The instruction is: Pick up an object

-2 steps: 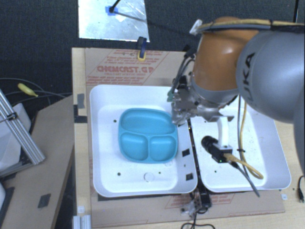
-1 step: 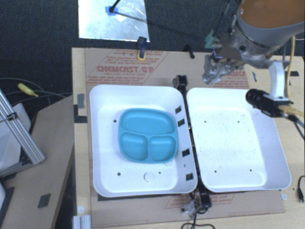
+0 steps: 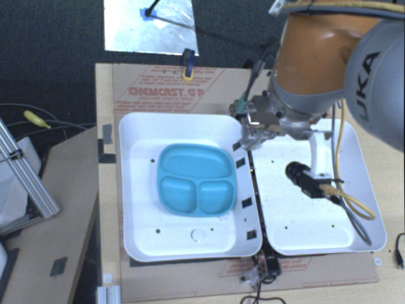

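Tray point(image 3: 196, 185): blue, with three compartments, one long one on the far side and two smaller ones on the near side; it lies flat and open side up.
Tray's place: middle of the left bin point(image 3: 136, 170), a little toward that bin's right wall, clear of all four walls.
Gripper point(image 3: 252, 130): over the far end of the seam where the two bins meet, up and to the right of the tray's far right corner; near the tray but apart from it.
Jaws: cannot tell how they stand, since the wrist hides them from this slant; nothing shows in their hold.
Arm point(image 3: 342, 49): grey with a broad orange band, reaching in from the right and covering the far right part of the right bin point(image 3: 278, 227).
Right bin's floor: bare white where it shows, with a few small dark dots.
Left bin's floor: the same small dots, plus a faint pale disc point(image 3: 198, 235) near the front wall, in front of the tray; too dim to say what it is.
Clips point(image 3: 247, 201): small black ones in a row along the seam between the bins.
Board point(image 3: 164, 90): brown, with red print, under both bins.
Sheet point(image 3: 152, 18): shiny and silvery, on the dark ground beyond the board.
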You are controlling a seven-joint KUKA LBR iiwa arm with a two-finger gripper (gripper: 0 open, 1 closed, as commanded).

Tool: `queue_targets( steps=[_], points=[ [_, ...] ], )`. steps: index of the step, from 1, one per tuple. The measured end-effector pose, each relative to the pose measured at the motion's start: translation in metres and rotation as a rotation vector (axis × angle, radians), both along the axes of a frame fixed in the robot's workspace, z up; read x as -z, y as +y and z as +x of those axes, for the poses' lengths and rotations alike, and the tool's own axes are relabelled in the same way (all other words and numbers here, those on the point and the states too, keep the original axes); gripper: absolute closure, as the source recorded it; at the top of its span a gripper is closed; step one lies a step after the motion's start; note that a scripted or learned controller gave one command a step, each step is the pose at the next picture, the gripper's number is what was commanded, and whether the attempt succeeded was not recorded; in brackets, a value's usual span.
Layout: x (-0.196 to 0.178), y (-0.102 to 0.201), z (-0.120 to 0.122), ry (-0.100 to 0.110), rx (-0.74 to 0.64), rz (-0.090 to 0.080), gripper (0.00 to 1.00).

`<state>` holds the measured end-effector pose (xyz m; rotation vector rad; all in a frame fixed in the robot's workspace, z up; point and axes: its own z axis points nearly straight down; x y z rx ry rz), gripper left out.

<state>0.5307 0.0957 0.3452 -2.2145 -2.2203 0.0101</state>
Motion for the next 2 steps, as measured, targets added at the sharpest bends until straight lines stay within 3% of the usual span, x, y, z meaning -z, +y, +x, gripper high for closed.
queue_targets(
  steps=[1, 2],
  points=[
    [-0.045, 0.026, -0.032, -0.014, -0.005, 0.004, 1.00],
    [-0.057, 0.047, -0.042, -0.013, -0.003, 0.003, 1.00]
  ],
)
